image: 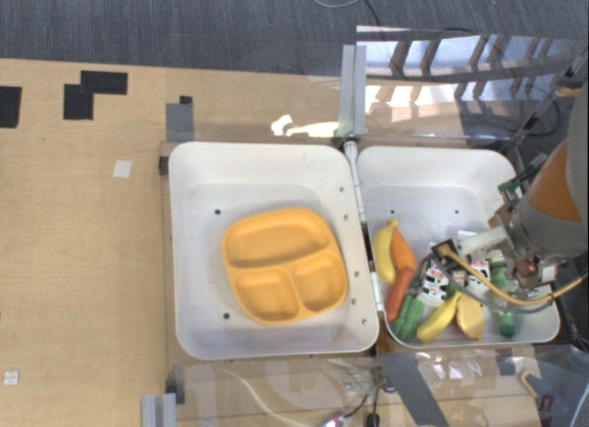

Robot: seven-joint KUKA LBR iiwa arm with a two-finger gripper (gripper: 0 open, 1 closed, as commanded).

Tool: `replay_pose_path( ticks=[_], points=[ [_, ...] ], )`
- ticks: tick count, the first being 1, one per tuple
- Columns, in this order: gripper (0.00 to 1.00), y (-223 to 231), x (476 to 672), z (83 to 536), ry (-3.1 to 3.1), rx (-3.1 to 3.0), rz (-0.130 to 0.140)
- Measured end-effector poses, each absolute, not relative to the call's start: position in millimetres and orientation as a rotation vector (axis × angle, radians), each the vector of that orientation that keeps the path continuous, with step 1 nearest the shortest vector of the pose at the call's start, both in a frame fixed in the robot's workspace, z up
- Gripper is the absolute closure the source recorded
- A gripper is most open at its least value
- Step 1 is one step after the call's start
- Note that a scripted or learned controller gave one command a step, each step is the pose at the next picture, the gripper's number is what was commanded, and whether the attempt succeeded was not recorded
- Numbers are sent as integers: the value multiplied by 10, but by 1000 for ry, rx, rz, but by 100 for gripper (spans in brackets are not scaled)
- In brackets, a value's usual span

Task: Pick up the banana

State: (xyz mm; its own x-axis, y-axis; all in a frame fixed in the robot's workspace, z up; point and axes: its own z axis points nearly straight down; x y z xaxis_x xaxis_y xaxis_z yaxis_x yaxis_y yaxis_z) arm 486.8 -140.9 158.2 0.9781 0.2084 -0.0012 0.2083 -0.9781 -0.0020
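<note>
A tan wooden bench (83, 259) runs out from under dark grey carpet, bearing a few black squares at its far left and two shallow white bins side by side. The left bin (198, 232) holds a yellow-orange divided tray (284, 264), lying flat near its middle with three compartments. Across the divider, the right bin (433, 177) has its toys crowded into the near corner: a yellow piece and an orange carrot (402, 252) against the divider, then green pieces, a small black-and-white toy, and other bits that are hard to name. The banana (439, 318) lies among them near the front wall, a curved yellow shape slanting up to the right, touching a pale yellow piece (469, 318) on its right and a green one on its left. Farthest right, the gripper (502, 269) hangs low over the pile, just beyond the banana; cables and clutter hide its tips, so whether it is spread or closed cannot be told. Nothing shows the banana lifted, so by my judgement the pick is not yet done: the grasp and the lift are left
</note>
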Motion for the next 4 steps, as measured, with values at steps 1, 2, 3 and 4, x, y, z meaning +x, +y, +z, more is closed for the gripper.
replay_pose_path(
  ticks=[1, 2, 3, 4],
  points=[
    [0, -1287, 4947, 1240, -362, -3133, -46],
    [0, -1220, 4874, 3749, -340, -3124, -5],
    [0, -516, 4872, 2764, -386, -3117, 1],
    [0, -348, 4875, 2808, -328, -3124, -2]
  ],
)
